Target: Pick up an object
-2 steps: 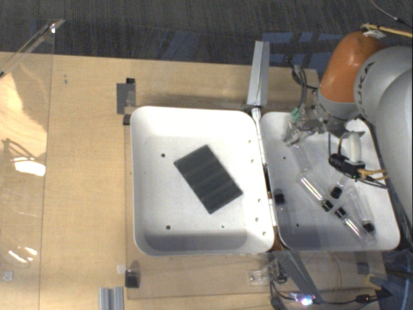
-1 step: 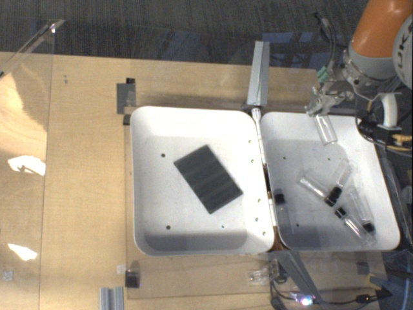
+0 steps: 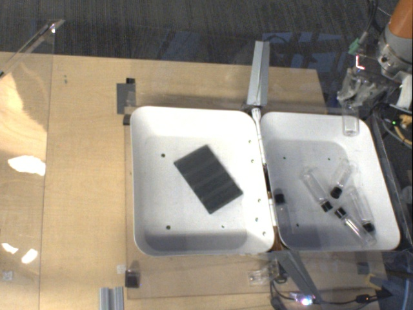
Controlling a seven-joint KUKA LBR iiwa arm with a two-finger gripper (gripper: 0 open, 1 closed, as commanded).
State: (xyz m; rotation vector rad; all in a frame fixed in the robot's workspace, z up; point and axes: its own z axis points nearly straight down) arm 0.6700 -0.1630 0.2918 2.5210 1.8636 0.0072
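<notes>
Gripper above right bin's far rim

Dim, soft-focus view, glare patches on bench at left, shadows along bins' near walls

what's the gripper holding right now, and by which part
It cannot be told for sure. A clear tube hangs just below the gripper over the right bin's far edge, but the fingers' contact with it is too blurred to confirm.

Your wooden bench carries two white bins touching side by side: the left bin and right bin. A grey rail, possibly metal, lies behind their seam.
</notes>
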